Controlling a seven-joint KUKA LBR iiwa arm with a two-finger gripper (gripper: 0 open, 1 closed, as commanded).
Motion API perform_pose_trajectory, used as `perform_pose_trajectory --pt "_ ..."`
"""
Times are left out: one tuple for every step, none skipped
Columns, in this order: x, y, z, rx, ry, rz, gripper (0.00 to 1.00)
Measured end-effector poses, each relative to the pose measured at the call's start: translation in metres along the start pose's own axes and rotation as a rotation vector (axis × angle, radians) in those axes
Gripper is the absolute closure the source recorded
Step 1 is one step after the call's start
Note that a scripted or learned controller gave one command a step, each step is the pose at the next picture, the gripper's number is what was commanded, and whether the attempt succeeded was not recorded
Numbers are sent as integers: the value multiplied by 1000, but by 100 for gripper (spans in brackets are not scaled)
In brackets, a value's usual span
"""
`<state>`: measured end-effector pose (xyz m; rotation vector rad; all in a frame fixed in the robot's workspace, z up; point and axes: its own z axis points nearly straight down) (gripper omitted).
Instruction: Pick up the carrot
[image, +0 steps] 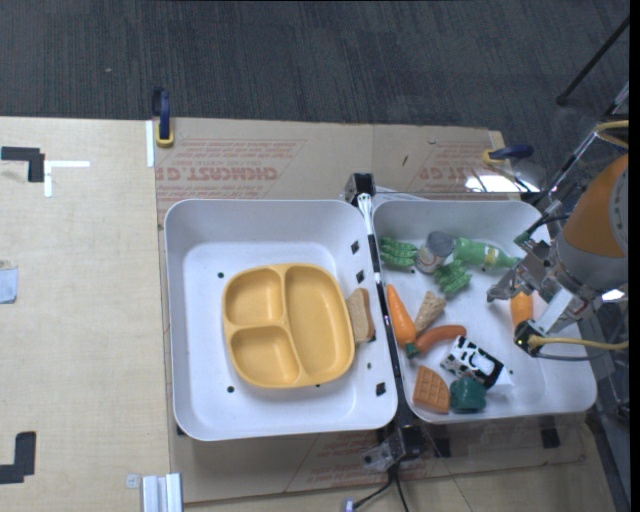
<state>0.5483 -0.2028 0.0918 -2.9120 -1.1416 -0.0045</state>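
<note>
The carrot (400, 315) is an orange toy with a small green top at its near end. It lies along the left wall of the right bin (570, 395), beside a tan wedge (430, 308) and a red-orange sausage (440, 337). My gripper (512, 292) hangs low over the right side of that bin, well to the right of the carrot and apart from it. A small orange piece (521, 308) sits right at the gripper; I cannot tell whether it is held or lying in the bin.
The left bin (190, 300) holds a yellow divided plate (288, 325) and a bread slice (360, 315). Around the carrot are green toys (397, 252) (478, 253), a grey stone (440, 243), a black-and-white toy (472, 362), a waffle (432, 388) and a dark green piece (467, 396).
</note>
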Motion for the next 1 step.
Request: perform_pose_trajectory --pt "0 1 -9 -2 -5 -8 100"
